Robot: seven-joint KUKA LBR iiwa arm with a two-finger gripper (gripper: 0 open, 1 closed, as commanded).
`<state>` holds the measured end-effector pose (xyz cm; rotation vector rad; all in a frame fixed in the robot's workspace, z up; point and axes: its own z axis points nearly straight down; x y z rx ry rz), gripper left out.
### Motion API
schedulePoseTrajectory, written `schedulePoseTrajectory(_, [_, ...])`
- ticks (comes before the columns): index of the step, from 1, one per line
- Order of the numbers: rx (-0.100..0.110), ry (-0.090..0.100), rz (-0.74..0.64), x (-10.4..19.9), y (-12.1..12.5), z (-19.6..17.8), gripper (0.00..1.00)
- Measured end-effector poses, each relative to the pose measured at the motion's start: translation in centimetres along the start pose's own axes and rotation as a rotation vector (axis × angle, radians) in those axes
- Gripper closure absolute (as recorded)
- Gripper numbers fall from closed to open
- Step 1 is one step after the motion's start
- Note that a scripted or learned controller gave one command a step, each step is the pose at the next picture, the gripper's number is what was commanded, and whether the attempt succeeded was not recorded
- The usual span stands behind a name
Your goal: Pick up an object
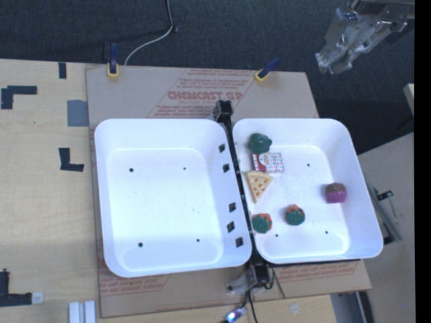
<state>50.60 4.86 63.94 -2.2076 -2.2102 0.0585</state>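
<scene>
Pale wooden desk [40, 200] carries two shallow white bins. My tool [335, 58] hangs above the right bin [350, 180]; its state I cannot tell. I would take the small purple block [335, 192], probably light and stiff, across its sides.

this looks like a robotics lab or test cell, not a home. two shallow white bins [168, 200] sit side by side at the centre of the frame, joined along their middle by a row of black clips [232, 207]. they rest on a cardboard sheet [202, 96] printed with red lettering, fixed near the top of the frame by a yellow-tipped clamp [112, 62] and a blue one [267, 68]. the pale wood table [40, 200] carries black tape marks [67, 160] at the left. a thin cable [151, 42] runs across dark carpet [67, 12] at the top. small toy foods [269, 180] lie in the right bin.
</scene>
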Motion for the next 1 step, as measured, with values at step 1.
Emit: schedulePoseTrajectory(1, [0.003, -0.001, 0.001, -0.01, 0.11, -0.89, 1.00])
